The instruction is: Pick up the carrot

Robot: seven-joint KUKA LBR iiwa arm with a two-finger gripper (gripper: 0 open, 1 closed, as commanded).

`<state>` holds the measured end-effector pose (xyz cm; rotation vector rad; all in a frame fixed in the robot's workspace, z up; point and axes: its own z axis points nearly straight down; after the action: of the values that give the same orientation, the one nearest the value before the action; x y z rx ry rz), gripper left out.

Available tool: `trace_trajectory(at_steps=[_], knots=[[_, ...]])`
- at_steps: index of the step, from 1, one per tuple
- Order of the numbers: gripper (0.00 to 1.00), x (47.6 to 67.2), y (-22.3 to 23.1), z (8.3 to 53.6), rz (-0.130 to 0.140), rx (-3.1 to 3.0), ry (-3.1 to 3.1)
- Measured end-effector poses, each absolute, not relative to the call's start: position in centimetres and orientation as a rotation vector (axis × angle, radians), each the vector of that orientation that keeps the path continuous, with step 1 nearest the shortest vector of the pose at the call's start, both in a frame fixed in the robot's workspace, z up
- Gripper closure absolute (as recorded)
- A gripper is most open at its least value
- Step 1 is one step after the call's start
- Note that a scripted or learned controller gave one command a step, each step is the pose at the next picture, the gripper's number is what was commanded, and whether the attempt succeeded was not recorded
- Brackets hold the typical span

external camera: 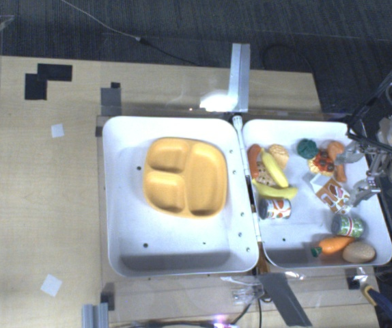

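**Gripper up by the right wall, carrot down at the front**

I'm watching the right bin (288, 130) and using the carrot (335, 245) as my marker. It lies on the bin floor near the front edge, long axis running roughly left to right, green stub at its left end and fat orange end to the right, tilted up a touch that way. Just right of the carrot, touching or nearly so, sits a brown potato (358, 253). Just behind the carrot is a green can (347, 225) lying over, very close.

Now the gripper (361, 175). It hangs well behind the carrot and a bit to its right, up against the bin's right wall. I see two pale fingers, one behind the other, with a clear gap between them: spread apart, nothing pinched in there. So nothing is lifted yet, by my read.

The move ahead, as I judge it: the gripper must come forward toward the front edge and slightly left to sit over the carrot. Fingers should close across the narrow width, so front-to-back over that left-right body. The crowding worries me: can behind, potato right. I'd aim at the mid-body, clear of both neighbours.
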<state>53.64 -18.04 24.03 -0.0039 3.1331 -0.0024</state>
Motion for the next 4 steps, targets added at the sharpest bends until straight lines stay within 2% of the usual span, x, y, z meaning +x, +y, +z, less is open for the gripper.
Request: trace_trajectory(at_steps=[1, 2, 3, 4], knots=[[0.0, 49.3, -18.2, 16.9, -0.001, 0.176, 3.132], [0.0, 48.8, -15.2, 11.4, 0.002, 0.577, 3.084], [0.0, 49.0, -14.5, 8.9, 0.002, 0.994, 2.968], [1.0, 49.4, -14.4, 10.3, 0.005, 0.98, 2.961]])
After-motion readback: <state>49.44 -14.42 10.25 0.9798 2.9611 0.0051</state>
